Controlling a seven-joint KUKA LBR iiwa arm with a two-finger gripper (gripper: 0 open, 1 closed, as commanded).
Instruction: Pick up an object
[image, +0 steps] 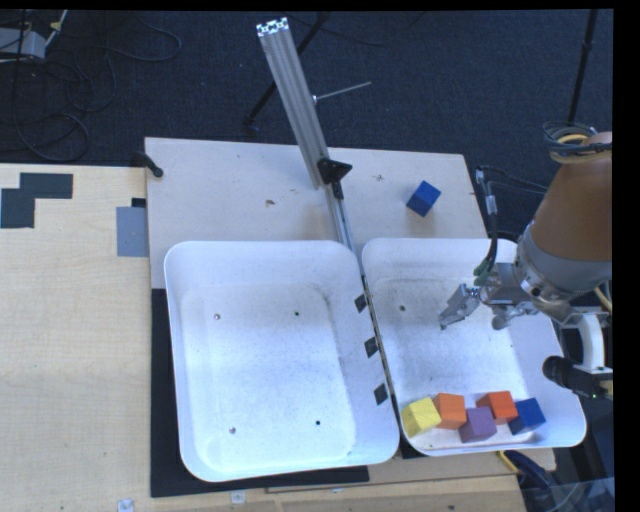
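Several small blocks lie in a cluster at the near edge of the right bin (400, 262): a yellow block (421, 414), an orange block (451, 408), a purple block (478, 424), a second orange block (497, 404) and a blue block (527, 413). My gripper (475, 314) hangs over the middle right of that bin, well above and behind the cluster. It is open, with nothing between its fingers (451, 311). The grey arm with its orange band (575, 200) comes in from the right.
Another blue block (423, 197) rests on the bench behind the right bin. The left bin (180, 262) sits beside it, parted by a dividing rim with black clips (370, 346). A slanted metal rail (297, 100) rises from the back of the bench.
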